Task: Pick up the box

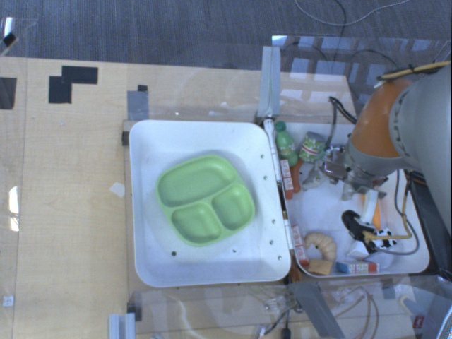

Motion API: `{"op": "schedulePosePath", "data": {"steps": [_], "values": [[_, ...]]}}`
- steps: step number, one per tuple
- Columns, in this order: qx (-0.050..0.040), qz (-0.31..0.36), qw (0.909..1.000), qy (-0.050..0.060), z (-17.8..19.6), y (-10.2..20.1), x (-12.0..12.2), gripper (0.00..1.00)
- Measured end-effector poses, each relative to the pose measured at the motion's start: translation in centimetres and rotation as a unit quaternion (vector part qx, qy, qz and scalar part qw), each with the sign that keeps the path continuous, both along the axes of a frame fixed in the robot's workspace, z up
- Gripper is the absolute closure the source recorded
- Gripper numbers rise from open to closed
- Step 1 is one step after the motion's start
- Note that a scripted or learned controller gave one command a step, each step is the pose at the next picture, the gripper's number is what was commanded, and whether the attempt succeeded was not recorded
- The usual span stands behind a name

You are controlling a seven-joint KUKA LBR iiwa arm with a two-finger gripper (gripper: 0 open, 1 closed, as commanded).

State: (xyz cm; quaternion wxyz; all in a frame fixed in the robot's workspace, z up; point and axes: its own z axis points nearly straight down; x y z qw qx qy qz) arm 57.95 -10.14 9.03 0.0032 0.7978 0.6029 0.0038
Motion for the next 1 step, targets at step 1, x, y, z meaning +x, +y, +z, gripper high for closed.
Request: {"op": "schedulePosePath", "data": {"steps": [1], "values": [[0.0001, -0.028, 0.9996, -0.002, -0.03, -0.66, -7.12, 0.0]]}}
